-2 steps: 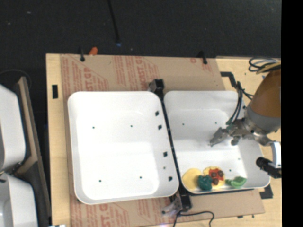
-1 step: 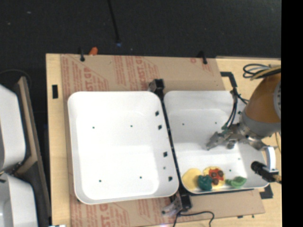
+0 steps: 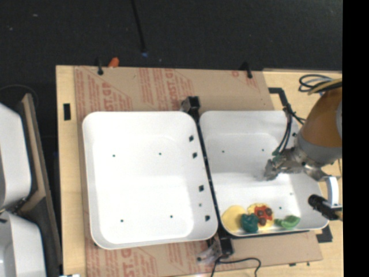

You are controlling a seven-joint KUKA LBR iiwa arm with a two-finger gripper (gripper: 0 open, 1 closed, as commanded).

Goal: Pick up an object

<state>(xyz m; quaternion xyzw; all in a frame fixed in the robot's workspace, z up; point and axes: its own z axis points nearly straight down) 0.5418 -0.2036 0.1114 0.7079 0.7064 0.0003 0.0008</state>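
The pincer [image 3: 274, 169] hangs low inside the right bin [image 3: 242, 131], about midway along that bin's right-hand wall, at the end of the grey arm [image 3: 323, 133] whose orange band bulks over the worktop's right edge; whether it is spread or pressed together cannot be told at this size, and nothing is seen between its tips. The things to be picked lie in a small cluster along the near edge of the same bin — a pale yellow piece [image 3: 232, 217] furthest toward the divider between the bins, a teal piece [image 3: 249, 224] touching it, a red-and-yellow piece [image 3: 263, 211] just beside and slightly behind the teal one, and a green piece [image 3: 287, 221] nearest the bin's near right corner. The cluster sits well apart from the pincer, nearer the worktop's front edge than the pincer is, with bare white bin floor between them. The left bin [image 3: 144, 178] lies alongside, sharing the black-clipped divider [image 3: 203, 166], and both bins rest on a brown cardboard sheet [image 3: 144, 88] that covers most of the worktop [image 3: 67, 166]. A black cable [image 3: 286, 133] runs down the arm toward the wrist.
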